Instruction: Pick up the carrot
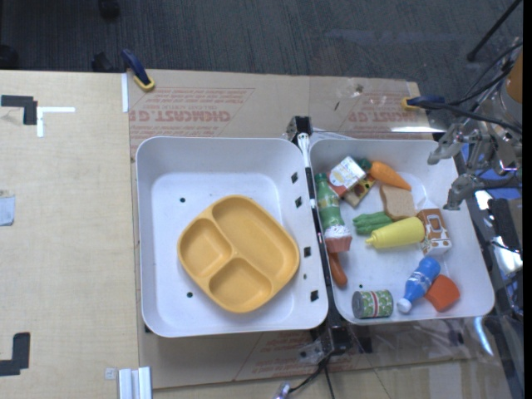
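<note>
The carrot (388,174) is a small orange toy with a green top, lying near the back of the right bin (474,260) beside a slice of bread (397,201). My gripper (448,177) hangs over that bin's back right corner, to the right of the carrot and apart from it. It is open, its two fingers spread with nothing between them.
The right bin also holds a green bottle (327,202), a small carton (346,174), a yellow mustard bottle (397,233), a snack box (434,229), a blue bottle (420,283) and a can (372,303). A yellow divided plate (238,253) lies in the left bin (158,223).
</note>
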You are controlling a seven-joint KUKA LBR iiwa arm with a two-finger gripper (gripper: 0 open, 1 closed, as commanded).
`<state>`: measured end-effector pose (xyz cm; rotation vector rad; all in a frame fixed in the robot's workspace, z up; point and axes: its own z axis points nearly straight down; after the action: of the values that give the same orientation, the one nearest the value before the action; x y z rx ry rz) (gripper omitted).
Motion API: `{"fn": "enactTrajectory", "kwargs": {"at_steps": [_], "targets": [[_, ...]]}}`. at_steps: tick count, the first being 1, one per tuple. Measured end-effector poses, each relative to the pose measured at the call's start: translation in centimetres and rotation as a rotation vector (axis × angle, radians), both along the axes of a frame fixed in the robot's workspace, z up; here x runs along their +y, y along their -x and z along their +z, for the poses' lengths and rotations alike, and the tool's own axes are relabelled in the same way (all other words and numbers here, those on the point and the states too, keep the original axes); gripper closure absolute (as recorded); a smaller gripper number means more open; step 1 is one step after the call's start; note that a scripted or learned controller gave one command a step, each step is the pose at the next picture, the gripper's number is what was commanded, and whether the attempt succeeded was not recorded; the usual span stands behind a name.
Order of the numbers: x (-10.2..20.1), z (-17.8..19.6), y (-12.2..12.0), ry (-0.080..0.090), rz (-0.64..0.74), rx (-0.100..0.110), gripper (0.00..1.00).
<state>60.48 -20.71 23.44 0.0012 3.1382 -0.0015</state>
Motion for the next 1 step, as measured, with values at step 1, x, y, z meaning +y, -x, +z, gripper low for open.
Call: {"fn": "enactTrajectory", "kwargs": {"at_steps": [1], "targets": [[1.41,-4.45,-5.37,0.001,0.061,-0.003,0.0]]}}
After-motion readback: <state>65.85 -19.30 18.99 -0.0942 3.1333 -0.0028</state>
